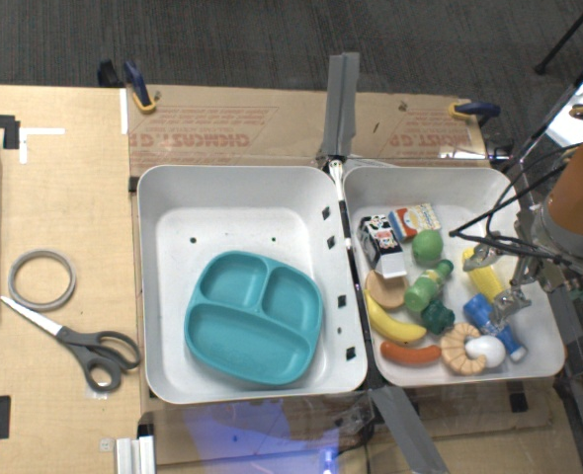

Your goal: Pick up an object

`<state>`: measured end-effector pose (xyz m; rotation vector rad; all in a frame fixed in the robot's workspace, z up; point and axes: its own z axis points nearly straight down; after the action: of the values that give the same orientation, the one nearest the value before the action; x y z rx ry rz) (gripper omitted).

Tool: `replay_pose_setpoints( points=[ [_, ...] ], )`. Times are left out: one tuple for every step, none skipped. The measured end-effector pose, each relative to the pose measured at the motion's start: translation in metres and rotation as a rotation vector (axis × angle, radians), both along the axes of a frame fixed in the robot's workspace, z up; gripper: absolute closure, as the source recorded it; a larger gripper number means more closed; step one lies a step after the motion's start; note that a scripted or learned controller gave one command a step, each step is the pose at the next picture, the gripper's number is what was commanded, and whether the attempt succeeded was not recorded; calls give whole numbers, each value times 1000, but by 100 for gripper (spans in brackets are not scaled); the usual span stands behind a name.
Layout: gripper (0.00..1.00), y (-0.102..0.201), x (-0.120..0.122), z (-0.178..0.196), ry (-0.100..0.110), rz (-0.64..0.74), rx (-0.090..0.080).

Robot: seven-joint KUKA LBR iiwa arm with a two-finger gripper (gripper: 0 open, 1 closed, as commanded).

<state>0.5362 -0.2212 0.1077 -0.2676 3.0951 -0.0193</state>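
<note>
Far left of the claw, a tape roll (42, 278) and scissors (74, 342) lie on the surface (54, 186), and nearer in, the left bin (173, 191) holds a teal tray (255, 316). The right bin (450, 181) holds the toys: a banana (388, 322), a green ball (427, 245) and a carton (380, 235) left of the claw, a white egg (485, 350) below it. The claw (499, 279) hangs over the bin's right side above a yellow piece (485, 281); I cannot tell whether it is released or clenched.

Two white bins side by side on the tabletop (64, 146).
Teal divided plate (254, 316) in the left bin (163, 191); toy food heaped in the right bin (469, 181), banana (390, 322) beside hot dog (410, 355); end effector (499, 279) low over the blue bottle (492, 322); scissors (79, 344) and tape roll (41, 278) far left.
</note>
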Motion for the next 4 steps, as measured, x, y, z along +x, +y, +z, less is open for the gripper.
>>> replay_pose_setpoints(
  points=[
    [0, 1, -7, 0, -2, -10, 1],
    [0, 2, -11, 0, -6, 1, 1],
    [0, 2, -15, 1, -7, 2, 0],
    [0, 28, -37, 0, -16, -22, -4]
  ],
)
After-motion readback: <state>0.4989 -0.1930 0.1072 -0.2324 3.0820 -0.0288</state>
